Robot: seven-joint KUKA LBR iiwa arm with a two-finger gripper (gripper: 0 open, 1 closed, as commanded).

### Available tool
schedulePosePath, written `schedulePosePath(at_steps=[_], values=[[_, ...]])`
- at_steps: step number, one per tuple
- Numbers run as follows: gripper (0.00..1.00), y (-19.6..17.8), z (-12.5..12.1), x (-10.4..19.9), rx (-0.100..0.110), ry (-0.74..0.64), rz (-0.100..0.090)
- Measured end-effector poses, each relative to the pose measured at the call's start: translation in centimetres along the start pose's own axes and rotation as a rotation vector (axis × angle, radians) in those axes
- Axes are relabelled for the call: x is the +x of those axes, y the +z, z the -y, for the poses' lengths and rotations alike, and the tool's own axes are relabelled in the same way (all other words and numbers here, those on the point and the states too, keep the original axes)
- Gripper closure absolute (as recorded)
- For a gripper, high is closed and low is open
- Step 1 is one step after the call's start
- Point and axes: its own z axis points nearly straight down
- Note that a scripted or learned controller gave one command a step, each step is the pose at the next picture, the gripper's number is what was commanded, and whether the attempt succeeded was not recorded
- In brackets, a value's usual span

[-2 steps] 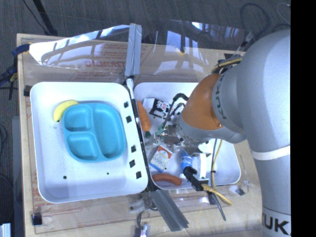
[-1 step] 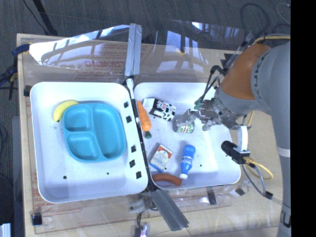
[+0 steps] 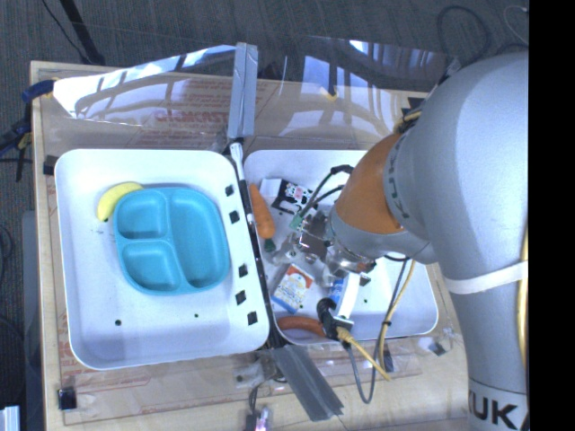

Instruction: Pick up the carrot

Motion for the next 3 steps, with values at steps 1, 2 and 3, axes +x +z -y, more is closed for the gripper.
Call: schedulePosePath(at_steps=[1,2,3], values=[[0.0,-5.4,-3.4,-3.6,-0.003,-0.236,0.001],[0.0,-5.8,-6.6,5.2,0.0,-0.193,0.001],[0.0,-3.3,-5.6,4.6,-0.003,-0.453,0.001]])
